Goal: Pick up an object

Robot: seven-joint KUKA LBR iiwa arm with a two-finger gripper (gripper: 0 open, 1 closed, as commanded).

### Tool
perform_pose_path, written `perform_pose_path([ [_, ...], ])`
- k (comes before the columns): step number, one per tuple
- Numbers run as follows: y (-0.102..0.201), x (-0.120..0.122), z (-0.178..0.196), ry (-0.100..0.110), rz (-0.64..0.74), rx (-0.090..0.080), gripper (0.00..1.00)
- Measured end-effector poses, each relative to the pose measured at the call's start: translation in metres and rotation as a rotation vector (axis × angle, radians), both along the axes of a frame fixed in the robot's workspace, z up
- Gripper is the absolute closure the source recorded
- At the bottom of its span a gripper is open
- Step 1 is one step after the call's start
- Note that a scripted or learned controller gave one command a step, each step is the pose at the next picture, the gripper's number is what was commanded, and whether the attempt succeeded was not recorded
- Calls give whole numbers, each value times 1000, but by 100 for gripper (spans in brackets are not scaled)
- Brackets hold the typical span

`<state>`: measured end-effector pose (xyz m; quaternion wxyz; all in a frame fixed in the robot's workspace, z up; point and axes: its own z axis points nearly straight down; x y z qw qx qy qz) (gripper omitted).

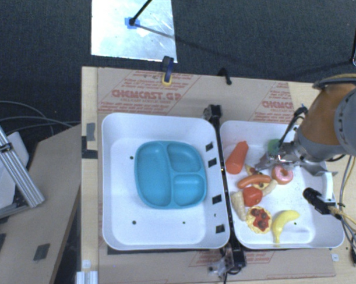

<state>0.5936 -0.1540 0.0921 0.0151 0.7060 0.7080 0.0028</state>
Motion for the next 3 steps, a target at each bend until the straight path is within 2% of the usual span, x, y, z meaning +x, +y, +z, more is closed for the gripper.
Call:
perform_pose_path([
  [1, -16, 33, -3, 14, 2, 14, 0],
  [2, -27, -25, -8, 27, -4, 18, 0],
  [3, 35, -68, -8, 28, 3, 21, 0],
])
